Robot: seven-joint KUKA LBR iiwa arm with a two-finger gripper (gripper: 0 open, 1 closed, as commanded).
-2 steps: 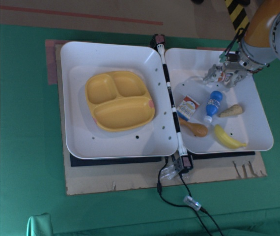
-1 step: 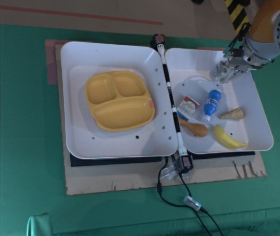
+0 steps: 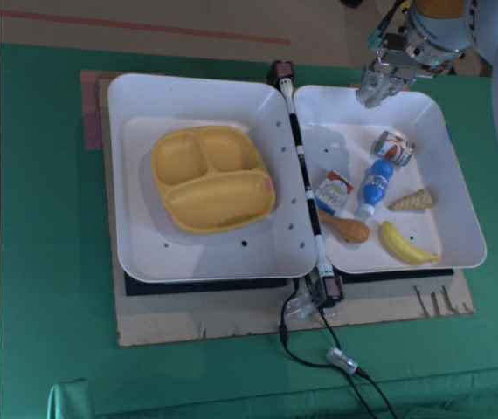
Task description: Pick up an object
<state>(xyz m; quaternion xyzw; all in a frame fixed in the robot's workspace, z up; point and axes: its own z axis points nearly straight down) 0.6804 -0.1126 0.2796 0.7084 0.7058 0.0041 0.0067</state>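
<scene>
**Gripper above the right bin's far edge**

The gripper (image 3: 378, 90) hangs over the far rim of the right bin (image 3: 459, 225), with nothing visible between its fingers; how far apart they stand cannot be told. In that bin lie a can (image 3: 393, 147), a blue bottle (image 3: 374, 187), a small carton (image 3: 334, 190), a cone (image 3: 411, 201), a drumstick (image 3: 345, 226) and a banana (image 3: 406, 244), all well apart from the gripper. The left bin (image 3: 135, 234) holds a yellow tray (image 3: 212, 178).
</scene>
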